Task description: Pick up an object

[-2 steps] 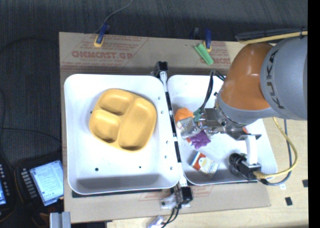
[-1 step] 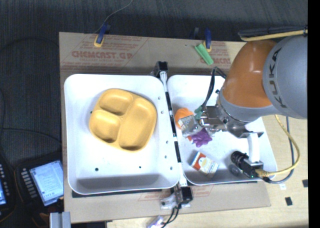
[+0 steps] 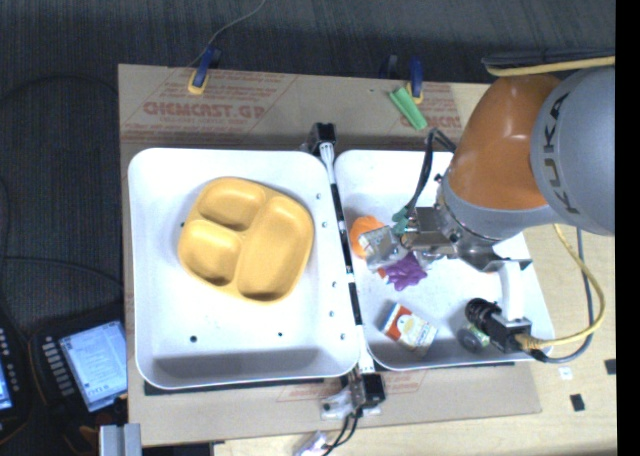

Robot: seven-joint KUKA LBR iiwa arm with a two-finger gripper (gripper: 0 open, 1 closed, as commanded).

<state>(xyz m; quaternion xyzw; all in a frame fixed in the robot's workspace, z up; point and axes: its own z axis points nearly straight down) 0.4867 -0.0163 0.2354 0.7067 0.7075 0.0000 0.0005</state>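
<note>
**Camera view: entry, risks at this moment**

- Surface (image 3: 200,104): board-covered, bearing two white bins side by side.
- Left bin (image 3: 160,344): holds one yellow divided dish (image 3: 247,237), lying flat near the middle, well apart from the arm.
- Right bin (image 3: 380,166): holds an orange object (image 3: 363,228) close to the dividing wall, a purple object (image 3: 405,270) just below the arm's tip, and a small red-and-white carton (image 3: 405,327) near the front edge.
- Pincer (image 3: 392,240): low over the right bin, between the orange object and the purple object. How wide it stands cannot be told, since the wrist covers much of it. Nothing can be confirmed in its hold.
- Task's thing: most likely the orange or the purple object, both just beside the pincer's tip. A pale, crinkled patch at the tip is too unclear to name.

**Hazards, as judged**

1. Crowding: two things sit close together at the tip, so a closure may catch both, or nudge one aside and close on neither.
2. Wall: the orange object lies close to the bin's side, which leaves little room to reach around it.
3. Soft shape: the purple object looks limp and irregular, so it may slip free on lifting.
4. Hidden contact: the wrist covers the grasp point, so a miss would be hard to spot.
</note>
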